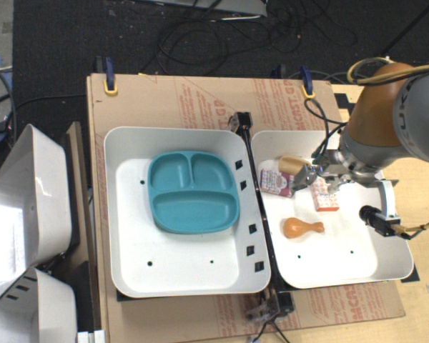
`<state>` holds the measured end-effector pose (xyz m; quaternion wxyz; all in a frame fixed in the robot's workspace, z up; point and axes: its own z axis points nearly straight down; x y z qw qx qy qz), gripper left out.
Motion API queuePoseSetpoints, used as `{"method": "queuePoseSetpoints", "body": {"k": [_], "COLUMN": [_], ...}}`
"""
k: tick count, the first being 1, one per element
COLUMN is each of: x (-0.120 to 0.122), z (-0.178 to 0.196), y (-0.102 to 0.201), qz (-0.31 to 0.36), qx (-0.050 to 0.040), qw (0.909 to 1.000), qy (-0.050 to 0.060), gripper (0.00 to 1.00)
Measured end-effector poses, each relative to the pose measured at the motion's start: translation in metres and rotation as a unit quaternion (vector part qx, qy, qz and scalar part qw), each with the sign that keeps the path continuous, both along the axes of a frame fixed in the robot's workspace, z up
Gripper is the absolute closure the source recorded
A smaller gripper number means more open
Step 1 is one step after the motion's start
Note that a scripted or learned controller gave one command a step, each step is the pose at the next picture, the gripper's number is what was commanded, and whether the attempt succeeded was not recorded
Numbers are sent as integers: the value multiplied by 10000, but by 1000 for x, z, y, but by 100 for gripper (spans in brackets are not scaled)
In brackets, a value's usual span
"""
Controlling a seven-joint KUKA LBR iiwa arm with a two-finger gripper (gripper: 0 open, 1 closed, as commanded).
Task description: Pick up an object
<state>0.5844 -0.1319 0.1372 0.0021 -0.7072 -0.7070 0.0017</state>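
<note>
Brown cardboard sheet [200, 95] under both bins, held at far edge by clamps [111, 84]. Black cables [193, 38] on dark floor beyond. White tubs [25, 199] at left.

A bench topped with brown cardboard [200, 98] printed in red carries two shallow white bins side by side, touching along their inner walls. The left bin [121, 191], toward nine o'clock, and the right bin [343, 263], toward three o'clock, rest flat on the board. Clamps grip the board's far edge: a yellow one [111, 84] at eleven o'clock and another [307, 86] at one o'clock.
</note>
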Motion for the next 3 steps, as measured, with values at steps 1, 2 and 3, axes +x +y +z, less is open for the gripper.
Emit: {"method": "queuePoseSetpoints", "body": {"k": [1,2,3], "x": [2,5,13], "z": [-41,-27,20], "y": [-2,-4,2], "qz": [-8,-13,18], "qx": [-32,-60,-6], "qw": [10000,9999,10000], "qy": [-60,-123,-53], "gripper": [0,100,100]}}
